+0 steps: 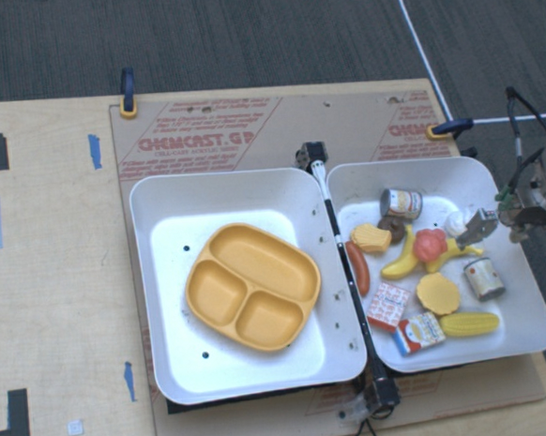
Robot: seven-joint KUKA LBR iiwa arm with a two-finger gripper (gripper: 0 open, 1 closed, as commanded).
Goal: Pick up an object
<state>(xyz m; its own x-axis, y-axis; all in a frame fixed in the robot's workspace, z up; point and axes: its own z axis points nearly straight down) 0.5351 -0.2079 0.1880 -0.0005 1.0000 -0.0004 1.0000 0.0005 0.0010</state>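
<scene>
The counter (52, 277) is seen carrying two white bins. In the left bin (160, 212) a yellow divided plate (252, 287) is laid. In the right bin (521, 320) toy foods are heaped, a banana (401, 263) among them. The hand (485, 224) is poised at that bin's right rim; its opening cannot be told.

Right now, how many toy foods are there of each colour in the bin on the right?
Yellow or orange: 4 (banana, corn, round slice, bread piece)
Red: 2 (sausage, tomato)
Cans: 2 ()
Cartons: 2 ()
Total: 10
</scene>
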